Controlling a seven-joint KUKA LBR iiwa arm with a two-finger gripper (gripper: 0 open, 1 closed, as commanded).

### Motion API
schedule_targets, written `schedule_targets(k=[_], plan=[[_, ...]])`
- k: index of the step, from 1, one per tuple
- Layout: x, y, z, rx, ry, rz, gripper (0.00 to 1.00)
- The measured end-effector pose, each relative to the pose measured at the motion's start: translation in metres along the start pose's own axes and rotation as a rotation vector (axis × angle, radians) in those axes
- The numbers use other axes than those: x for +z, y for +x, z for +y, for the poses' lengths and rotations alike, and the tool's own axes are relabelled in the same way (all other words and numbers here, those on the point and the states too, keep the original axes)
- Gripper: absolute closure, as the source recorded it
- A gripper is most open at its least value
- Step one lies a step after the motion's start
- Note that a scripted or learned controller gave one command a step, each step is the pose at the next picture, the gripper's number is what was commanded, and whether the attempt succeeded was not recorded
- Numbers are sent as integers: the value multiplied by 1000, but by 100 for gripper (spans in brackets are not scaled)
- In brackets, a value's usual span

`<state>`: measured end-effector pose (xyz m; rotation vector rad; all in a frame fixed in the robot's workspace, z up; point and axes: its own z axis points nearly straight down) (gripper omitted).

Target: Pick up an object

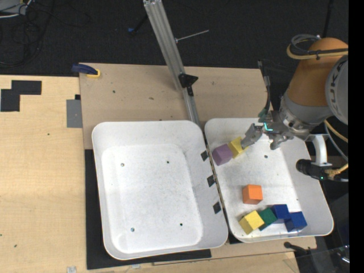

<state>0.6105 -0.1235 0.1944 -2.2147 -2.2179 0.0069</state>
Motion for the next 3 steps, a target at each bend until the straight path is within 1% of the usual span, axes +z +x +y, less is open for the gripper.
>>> schedule_targets(k=[1, 2, 3], plan=[[-3, 0, 1, 1, -5, -1, 0], [48, -2, 10, 1, -1, -1, 0], [100, -2, 9, 2, -4, -3, 0]])
